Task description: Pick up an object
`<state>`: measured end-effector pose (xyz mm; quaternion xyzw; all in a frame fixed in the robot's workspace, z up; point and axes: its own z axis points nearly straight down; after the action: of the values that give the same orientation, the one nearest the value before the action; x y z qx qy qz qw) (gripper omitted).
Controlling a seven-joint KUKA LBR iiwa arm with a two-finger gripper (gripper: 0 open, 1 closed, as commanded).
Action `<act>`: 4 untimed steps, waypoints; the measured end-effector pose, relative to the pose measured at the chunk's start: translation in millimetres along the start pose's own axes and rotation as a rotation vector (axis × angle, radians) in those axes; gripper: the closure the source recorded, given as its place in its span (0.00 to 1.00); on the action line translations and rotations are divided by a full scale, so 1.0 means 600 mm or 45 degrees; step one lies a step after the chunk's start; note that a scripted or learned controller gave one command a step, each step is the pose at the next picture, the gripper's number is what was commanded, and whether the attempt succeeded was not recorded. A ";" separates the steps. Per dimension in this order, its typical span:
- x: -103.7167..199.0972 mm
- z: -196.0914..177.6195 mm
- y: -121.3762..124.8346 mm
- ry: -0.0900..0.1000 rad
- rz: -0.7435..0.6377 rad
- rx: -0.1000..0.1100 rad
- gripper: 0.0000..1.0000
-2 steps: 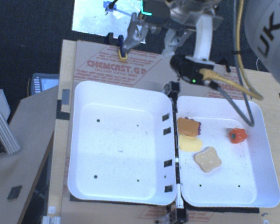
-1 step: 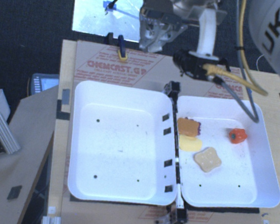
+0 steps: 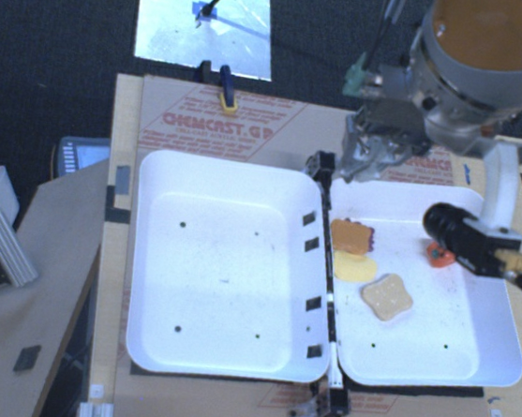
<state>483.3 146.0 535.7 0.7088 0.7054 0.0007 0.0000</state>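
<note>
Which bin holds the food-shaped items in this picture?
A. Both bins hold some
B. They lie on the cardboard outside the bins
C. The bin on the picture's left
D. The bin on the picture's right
D: the toast-shaped piece, the yellow piece, the orange-brown piece and the small red item all lie inside the right-hand bin.
</note>
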 end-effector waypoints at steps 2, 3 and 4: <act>0.151 0.126 0.252 -0.001 -0.011 -0.004 1.00; 0.148 -0.007 0.282 0.003 -0.011 -0.012 1.00; 0.148 0.001 0.308 0.000 -0.009 -0.003 1.00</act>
<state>668.7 234.1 535.4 0.7064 0.7078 0.0015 0.0010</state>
